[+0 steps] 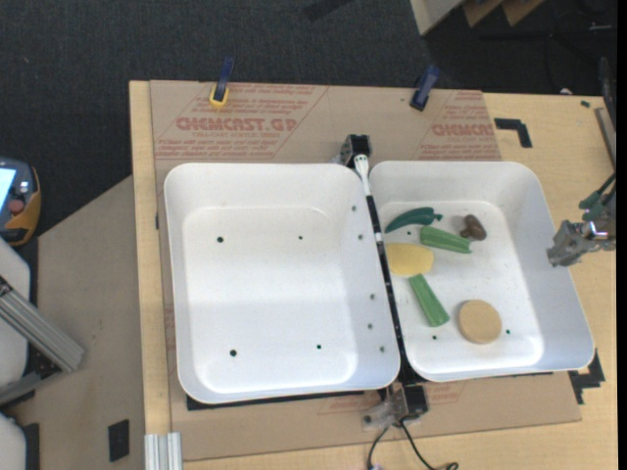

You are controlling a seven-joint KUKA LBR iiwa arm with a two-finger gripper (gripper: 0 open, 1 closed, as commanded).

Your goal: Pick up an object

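The right bin [519,189] holds several small objects. A dark green curved piece [409,219] lies near its left wall, with a green bar [446,240] beside it and a small brown lump [474,227] further right. Below them sit a yellow piece [409,259], a green stick [428,300] and a tan round disc [480,321]. My gripper [573,241] shows at the right edge of the view, over the right rim of that bin, apart from all the objects. Nothing is visibly held in it.
The left bin [196,194] lies beside the right one, their walls meeting at a black divider strip [377,243]. Both rest on a cardboard sheet [294,111] held by a yellow clamp [221,91] and a blue clamp [424,88]. Cables sit at the front [402,409].
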